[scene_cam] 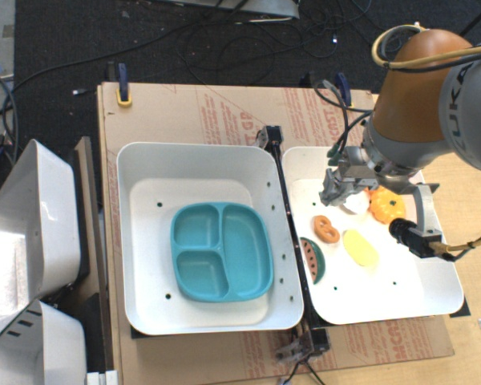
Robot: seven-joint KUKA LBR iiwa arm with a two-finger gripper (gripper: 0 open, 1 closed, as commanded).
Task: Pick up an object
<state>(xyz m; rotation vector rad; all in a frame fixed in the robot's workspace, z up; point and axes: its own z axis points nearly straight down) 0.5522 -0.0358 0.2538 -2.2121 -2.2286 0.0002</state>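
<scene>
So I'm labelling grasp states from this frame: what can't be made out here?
- End effector: finger state, hidden under the wrist in the camera view.
- White object beside it: partly covered by the end effector, identity unclear.
- Orange toy: upper part hidden by the arm.
- Watermelon slice: lies at the right bin wall, its left edge hard to separate from the divider.

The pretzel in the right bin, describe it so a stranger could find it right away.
Start at the right white bin, the one the arm reaches over. Near its left side lies the pretzel, a small brown twisted loop. The watermelon slice below is green-rimmed; the lemon beside it is plain yellow.
</scene>
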